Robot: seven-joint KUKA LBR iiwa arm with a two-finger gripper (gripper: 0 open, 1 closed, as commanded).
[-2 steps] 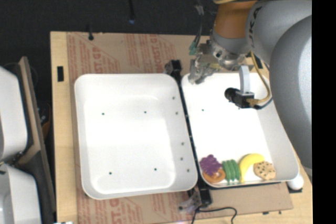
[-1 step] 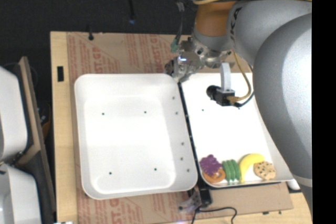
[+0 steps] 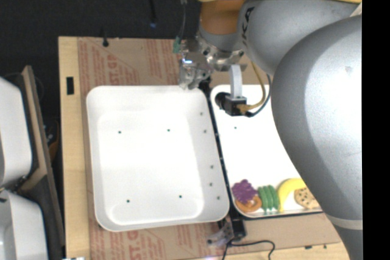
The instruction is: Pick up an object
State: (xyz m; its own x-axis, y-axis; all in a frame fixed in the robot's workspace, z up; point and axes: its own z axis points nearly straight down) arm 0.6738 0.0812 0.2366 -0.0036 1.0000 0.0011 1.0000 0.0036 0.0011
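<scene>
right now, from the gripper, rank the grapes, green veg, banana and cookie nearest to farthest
Gripper sits at the far rim between the bins; the toys lie along the right bin's near edge.
1. grapes, leftmost
2. green veg, beside the grapes
3. banana and cookie, rightmost, too close to call

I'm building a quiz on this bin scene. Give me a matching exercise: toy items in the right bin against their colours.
Things:
1. grapes
2. banana
3. cookie
4. ridged vegetable

Colours:
A. green
B. tan with dark specks
C. purple
D. yellow

Pairs: 1-C, 2-D, 3-B, 4-A

All four lie along the near edge of the right bin.
</scene>
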